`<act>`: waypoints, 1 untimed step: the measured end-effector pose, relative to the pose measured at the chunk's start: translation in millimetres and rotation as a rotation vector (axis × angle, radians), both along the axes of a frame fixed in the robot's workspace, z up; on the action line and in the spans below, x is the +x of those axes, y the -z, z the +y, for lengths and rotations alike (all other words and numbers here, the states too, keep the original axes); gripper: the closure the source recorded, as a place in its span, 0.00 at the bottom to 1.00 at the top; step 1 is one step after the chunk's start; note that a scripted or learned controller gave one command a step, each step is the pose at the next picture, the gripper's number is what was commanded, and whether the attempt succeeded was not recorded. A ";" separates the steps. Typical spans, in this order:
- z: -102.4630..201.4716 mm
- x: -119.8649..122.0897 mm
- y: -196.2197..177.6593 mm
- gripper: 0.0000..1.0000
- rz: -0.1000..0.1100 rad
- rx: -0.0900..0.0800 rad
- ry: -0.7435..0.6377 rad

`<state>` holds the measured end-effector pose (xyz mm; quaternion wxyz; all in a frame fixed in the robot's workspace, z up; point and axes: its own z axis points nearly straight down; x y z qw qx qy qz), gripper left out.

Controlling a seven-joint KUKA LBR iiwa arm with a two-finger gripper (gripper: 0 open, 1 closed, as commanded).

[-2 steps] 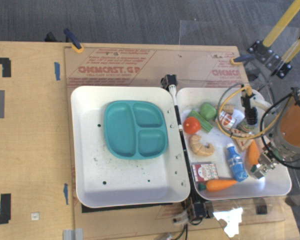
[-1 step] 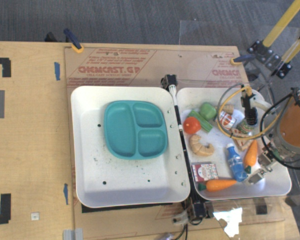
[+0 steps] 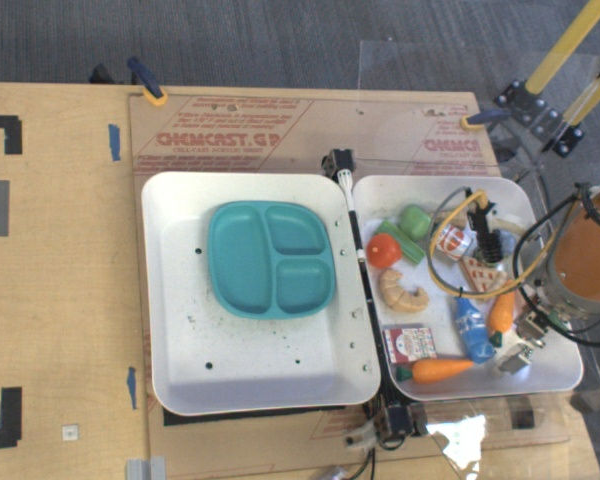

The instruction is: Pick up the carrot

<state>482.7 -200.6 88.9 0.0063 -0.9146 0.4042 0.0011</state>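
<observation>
One carrot lies just left of the claw, whose grip I cannot tell.

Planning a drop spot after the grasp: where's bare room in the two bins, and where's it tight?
Free: left bin floor around the teal divided plate, widest along its front edge and left side. Crowded: right bin, with carrot, tomato, croissant, blue bottle and gripper packed close.
</observation>
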 end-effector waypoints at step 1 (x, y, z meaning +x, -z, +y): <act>-2.1 63.3 -0.6 0.00 0.002 0.008 0.116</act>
